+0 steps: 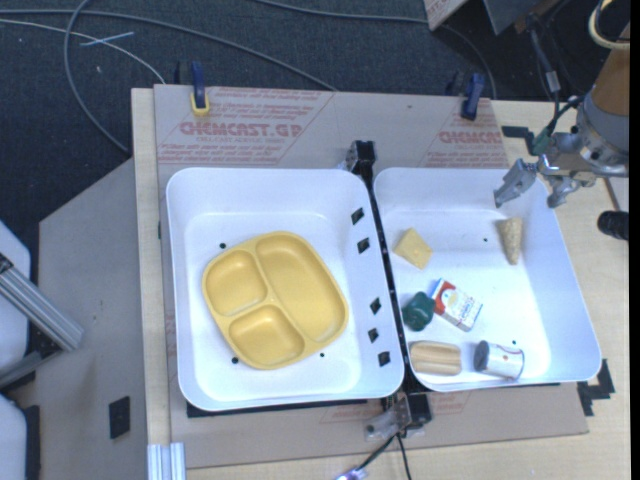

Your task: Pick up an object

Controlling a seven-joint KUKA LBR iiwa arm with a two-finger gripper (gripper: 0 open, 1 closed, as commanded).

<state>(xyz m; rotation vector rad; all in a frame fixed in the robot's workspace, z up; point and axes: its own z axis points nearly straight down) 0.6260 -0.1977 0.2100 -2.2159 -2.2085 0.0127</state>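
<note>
We're looking down on two white bins side by side on the surface (250, 118). The left bin (190, 268) holds a yellow divided tray (275, 298), lying flat near its middle. The right bin (570, 298) carries the loose items: a pale yellow wedge (413, 249) near its left wall, a tan cone-shaped piece (512, 238) close to the right wall, and lower down a dark green rounded object (417, 313) just beside a small red and white carton (457, 305). Along the near edge we see a tan block (436, 358) and, next to it, a white can lying on its side (499, 359).

The arm comes in from the right, and the gripper (534, 186) hangs over the far right corner of the right bin, above the cone-shaped piece. Its fingers (513, 185) are spread apart, with nothing between them. Every item lies on the bin floor, and the cone-shaped piece is the nearest to the gripper. Blue clamps (199, 90) pin the board at the far edge.
</note>
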